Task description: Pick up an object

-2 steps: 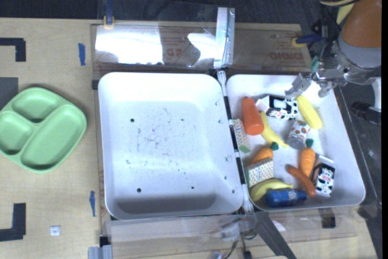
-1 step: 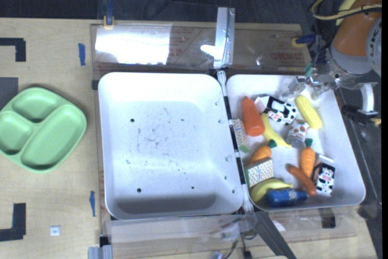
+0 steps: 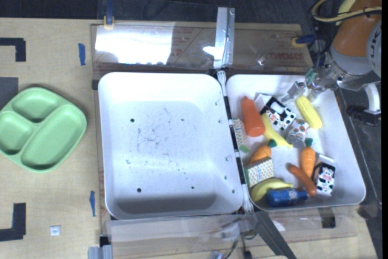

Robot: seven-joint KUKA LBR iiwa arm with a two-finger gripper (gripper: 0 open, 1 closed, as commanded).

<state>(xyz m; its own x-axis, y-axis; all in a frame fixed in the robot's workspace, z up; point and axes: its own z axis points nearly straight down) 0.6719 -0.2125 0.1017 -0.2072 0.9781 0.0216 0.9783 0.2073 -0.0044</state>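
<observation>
Above the far corner of the right-hand shallow white bin (image 3: 354, 191), the metal claw (image 3: 308, 85) hovers, its spread unreadable, just beside the yellow plastic corn cob (image 3: 308, 112), apparently poised for a pick.

toys (image 3: 285, 148) | mixed plastic food, cartons | heaped | right bin (image 3: 354, 161)

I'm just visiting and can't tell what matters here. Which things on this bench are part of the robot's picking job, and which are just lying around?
Part of the job:
- gripper
- right bin of toys: orange cylinder, corn cob, carrot, banana, blue bottle, cow-print box

Lying about:
- left bin
- green divided plate
- clear plastic sheet
</observation>
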